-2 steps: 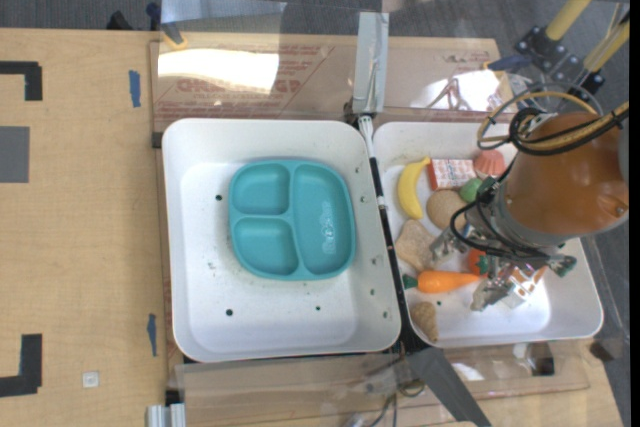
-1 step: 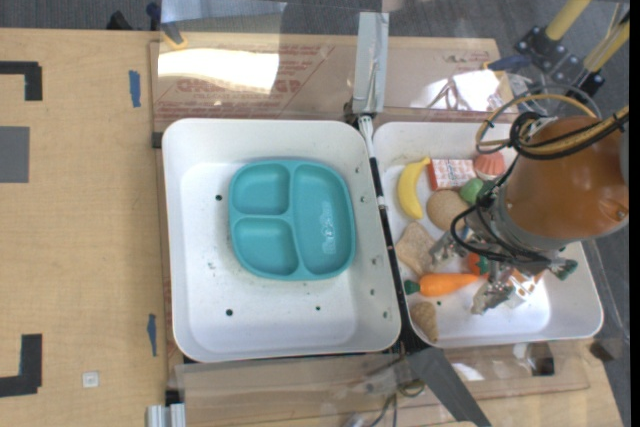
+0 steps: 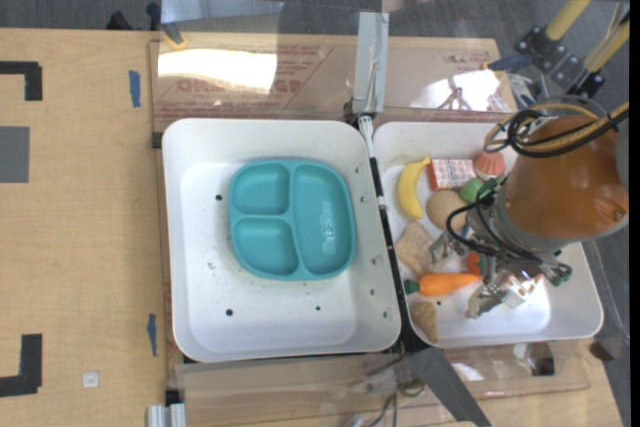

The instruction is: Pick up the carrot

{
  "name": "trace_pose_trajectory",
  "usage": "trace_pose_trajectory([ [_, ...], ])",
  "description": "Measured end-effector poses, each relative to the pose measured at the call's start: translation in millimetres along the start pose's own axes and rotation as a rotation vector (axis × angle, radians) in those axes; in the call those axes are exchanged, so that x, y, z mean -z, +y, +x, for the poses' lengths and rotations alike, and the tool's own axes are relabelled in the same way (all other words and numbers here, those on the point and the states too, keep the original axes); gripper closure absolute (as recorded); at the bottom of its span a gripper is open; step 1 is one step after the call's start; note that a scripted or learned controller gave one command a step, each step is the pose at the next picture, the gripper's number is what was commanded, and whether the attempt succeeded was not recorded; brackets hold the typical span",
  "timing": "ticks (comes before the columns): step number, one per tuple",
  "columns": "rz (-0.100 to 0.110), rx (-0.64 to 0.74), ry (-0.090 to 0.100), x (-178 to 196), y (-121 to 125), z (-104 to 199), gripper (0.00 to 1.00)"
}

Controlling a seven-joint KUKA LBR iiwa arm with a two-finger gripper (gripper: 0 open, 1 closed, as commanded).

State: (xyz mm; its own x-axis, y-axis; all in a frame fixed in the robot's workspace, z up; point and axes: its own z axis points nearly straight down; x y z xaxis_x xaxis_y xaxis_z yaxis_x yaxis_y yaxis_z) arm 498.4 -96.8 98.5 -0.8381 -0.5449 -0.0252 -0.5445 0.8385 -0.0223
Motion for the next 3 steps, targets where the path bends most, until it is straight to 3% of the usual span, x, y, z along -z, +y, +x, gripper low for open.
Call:
trace_pose_trajectory([
  [1, -0.001, -0.046, 0.002, 0.1, 1.2, -3.7, 0.00],
  [2, -0.008, -0.263, 0.001, -0.9, -3.3, -6.2, 0.00],
  [3, -0.005, -0.328, 0.000, -0.6, 1.3, -5.1, 0.00],
])
